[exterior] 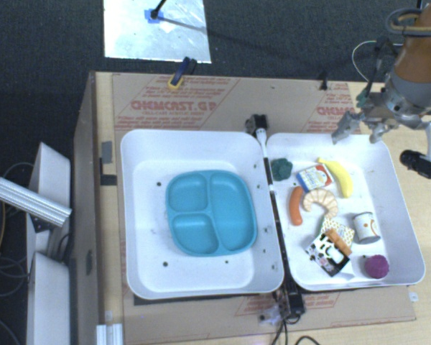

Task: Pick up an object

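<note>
The right bin (pixel 404 214) holds several small items: a yellow banana (pixel 340 177), an orange sausage (pixel 296 205), a tan croissant (pixel 321 200), a dark green lump (pixel 281 168), a small colourful carton (pixel 314 176), a white mug (pixel 364 227), a purple ball (pixel 376 266) and a black-and-white toy (pixel 326 252). My gripper (pixel 360 132) hangs over the bin's far rim, above and behind the banana. Its two fingers (pixel 342 130) are spread apart, open, with nothing between them.
The left bin (pixel 144 192) holds a blue divided plate (pixel 210 212). A black clamp (pixel 258 125) sits at the far end of the seam between the bins. A cardboard sheet (pixel 201 99) lies under both bins.
</note>
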Tool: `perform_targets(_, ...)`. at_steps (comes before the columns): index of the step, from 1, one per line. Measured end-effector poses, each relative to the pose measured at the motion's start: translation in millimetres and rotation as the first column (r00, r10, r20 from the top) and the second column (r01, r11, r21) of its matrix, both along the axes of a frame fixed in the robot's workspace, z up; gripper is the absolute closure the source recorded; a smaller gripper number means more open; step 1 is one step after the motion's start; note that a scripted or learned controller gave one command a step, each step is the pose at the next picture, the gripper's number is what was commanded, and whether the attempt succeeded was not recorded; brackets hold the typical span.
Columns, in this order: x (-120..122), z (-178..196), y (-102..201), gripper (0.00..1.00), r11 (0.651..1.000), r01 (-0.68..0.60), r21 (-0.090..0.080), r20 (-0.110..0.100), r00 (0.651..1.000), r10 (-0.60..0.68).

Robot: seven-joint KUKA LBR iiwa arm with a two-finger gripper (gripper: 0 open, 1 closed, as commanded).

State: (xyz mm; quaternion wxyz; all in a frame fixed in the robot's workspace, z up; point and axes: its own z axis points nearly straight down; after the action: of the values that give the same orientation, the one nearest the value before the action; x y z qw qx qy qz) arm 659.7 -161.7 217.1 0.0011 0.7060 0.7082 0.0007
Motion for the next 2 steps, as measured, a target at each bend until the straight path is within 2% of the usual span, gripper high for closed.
perform_targets(1, 8, -94, -20, 0.0, 1.0, 0.002, 0.0, -0.003, 1.0, -0.002)
perform_targets(2, 0, -126, -1, 0.0, 1.0, 0.0, -0.005, 0.01, 1.0, 0.0)
